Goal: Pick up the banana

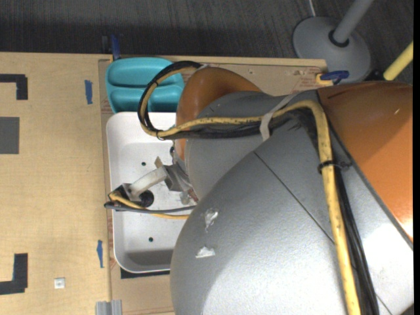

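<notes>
One white bin is open to my inspection, at centre left of the frame. The grey arm, with its orange band at the right edge, covers most of the bench beyond it. The gripper is down inside that bin, low over the floor on the bin's right side. I cannot tell whether it is wide or narrow, nor whether it has anything in it. I cannot tell where the banana lies either: the arm hides much of the bin, and I judge the fruit likeliest to be beneath the wrist. Step in hand, in my judgement: the descent or the closing for the grasp, with the lift not yet made. The next move calls for a confirmed hold before raising, then a straight rise clear of the bin wall. A teal rounded object sits at the bin's upper end, apart from the gripper. Surface: tan board bearing black marks and blue tape tabs. Room: dark grey carpet along the top of the frame and a grey round stand base at upper right.
</notes>
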Robot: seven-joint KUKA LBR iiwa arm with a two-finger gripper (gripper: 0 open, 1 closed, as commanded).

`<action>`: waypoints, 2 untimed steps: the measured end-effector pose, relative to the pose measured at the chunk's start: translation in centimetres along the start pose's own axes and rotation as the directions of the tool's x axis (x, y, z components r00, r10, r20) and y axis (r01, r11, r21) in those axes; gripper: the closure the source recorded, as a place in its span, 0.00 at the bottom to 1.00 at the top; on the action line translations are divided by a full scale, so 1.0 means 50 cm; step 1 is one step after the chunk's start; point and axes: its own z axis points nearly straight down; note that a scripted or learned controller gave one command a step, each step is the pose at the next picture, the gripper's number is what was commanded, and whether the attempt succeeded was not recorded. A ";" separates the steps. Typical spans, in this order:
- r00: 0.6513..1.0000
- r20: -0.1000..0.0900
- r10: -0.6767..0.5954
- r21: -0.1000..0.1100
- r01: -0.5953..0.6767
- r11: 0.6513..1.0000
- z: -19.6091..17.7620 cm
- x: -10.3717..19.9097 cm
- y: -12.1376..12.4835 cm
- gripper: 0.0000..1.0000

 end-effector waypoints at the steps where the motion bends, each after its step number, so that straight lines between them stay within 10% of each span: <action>1: 0.993 0.002 0.121 0.000 -0.121 0.993 0.068 -0.032 -0.018 1.00; 2: 0.993 0.002 0.120 0.001 -0.120 0.993 0.049 -0.031 -0.018 1.00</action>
